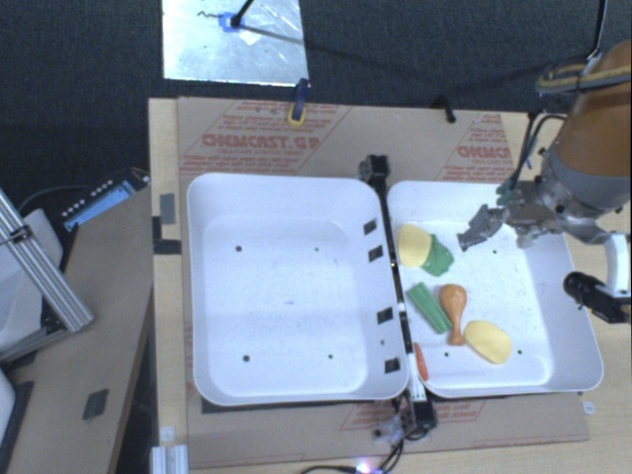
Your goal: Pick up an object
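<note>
Nearest in right bin (578,363): yellow lemon-shaped toy (488,341), orange drumstick toy (454,309) touching it, green block (429,307) beside. Further back: yellow-and-green piece (423,249) by the divider. Above bin's far part: gripper (476,232), nothing visible between fingers; spread of fingers cannot be told. Left bin (212,265) alongside.

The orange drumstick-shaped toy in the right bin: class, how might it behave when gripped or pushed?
The orange drumstick toy looks like smooth moulded plastic, so probably stiff, light and somewhat slippery. Its rounded head and narrow handle suggest it may pivot or roll when nudged, perhaps bumping the green piece alongside.
</note>
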